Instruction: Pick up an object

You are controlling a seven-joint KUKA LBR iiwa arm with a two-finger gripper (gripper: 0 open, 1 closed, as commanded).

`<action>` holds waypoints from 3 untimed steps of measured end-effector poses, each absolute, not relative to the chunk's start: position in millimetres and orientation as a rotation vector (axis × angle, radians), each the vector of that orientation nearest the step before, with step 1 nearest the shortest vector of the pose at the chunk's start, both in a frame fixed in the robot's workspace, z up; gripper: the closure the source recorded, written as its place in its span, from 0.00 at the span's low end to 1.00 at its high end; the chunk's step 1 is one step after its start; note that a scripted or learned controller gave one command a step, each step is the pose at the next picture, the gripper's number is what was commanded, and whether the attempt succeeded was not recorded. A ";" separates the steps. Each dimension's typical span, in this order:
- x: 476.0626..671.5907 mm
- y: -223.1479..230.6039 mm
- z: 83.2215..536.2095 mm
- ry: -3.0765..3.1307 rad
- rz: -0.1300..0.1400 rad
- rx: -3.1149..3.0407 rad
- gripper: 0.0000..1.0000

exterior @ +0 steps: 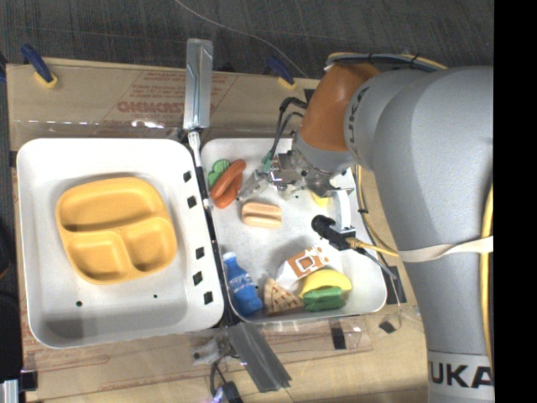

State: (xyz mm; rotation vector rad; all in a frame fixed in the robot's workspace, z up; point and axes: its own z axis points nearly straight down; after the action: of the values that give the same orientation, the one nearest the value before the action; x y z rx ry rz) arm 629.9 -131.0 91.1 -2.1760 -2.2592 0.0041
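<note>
Right bin (369,296): hot dog (261,215) at centre, carrot (228,183) at upper left, blue bottle (241,285), waffle (279,295), yellow-green toy (325,290) along the near edge. Gripper (270,177) low over the bin, just above the hot dog; cannot tell its state. Left bin (50,317): yellow tray (116,227).

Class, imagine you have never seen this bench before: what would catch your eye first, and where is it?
The big grey arm with its orange band fills the right side, reaching down into the right bin. Next comes the yellow compartment tray, alone in the left bin. Then the colourful toy food in the right bin: a hot dog mid-bin and a blue bottle at its near left corner.
</note>
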 end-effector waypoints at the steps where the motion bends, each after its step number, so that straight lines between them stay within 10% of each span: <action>1: 599.4 -149.1 91.8 -2.603 0.002 -1.753 0.00; 2: 600.0 -149.5 102.0 -2.607 0.002 -1.750 1.00; 3: 617.7 -109.4 97.8 -2.501 0.000 -1.903 1.00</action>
State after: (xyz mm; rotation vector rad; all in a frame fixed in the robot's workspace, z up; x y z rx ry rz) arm 617.7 -109.4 97.8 -1.9029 -2.5008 -0.0002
